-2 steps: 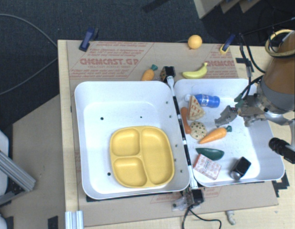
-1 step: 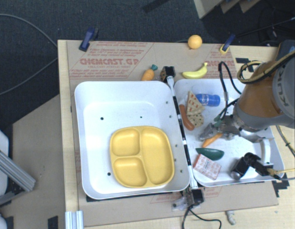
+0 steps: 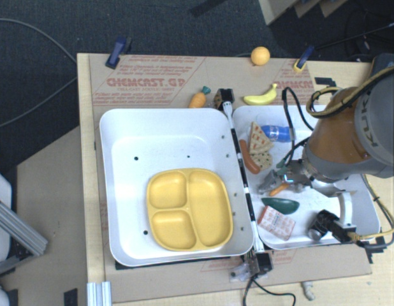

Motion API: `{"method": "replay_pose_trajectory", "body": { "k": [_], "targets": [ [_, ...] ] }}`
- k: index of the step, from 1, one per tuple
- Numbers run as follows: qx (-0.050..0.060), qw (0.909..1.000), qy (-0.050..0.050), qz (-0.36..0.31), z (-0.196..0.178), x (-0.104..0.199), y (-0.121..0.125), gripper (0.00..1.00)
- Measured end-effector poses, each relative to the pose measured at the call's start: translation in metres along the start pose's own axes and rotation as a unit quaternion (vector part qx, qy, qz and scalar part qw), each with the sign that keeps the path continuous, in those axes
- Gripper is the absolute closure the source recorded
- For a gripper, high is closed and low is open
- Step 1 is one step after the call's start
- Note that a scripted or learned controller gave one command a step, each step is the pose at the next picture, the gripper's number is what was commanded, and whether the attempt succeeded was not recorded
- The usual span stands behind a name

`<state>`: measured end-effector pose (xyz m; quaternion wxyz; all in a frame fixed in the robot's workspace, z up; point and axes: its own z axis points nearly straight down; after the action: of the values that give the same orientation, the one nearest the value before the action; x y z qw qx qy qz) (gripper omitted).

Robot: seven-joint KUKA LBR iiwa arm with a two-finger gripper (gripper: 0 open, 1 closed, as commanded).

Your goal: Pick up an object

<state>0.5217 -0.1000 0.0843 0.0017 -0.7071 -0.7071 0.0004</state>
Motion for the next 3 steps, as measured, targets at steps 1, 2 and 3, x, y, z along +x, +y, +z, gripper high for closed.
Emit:
{"method": "replay_pose_trajectory", "body": {
  "k": [1,2,3],
  "targets": [
    [0.000,1.0000,0.000,0.001,0.000,0.003,-0.011,0.00],
    [0.000,1.0000,0.000,0.001,0.000,-0.004,-0.025,0.00],
    [0.000,1.0000,0.000,0.000,0.000,0.008,-0.043,0.00]
  ]
}}
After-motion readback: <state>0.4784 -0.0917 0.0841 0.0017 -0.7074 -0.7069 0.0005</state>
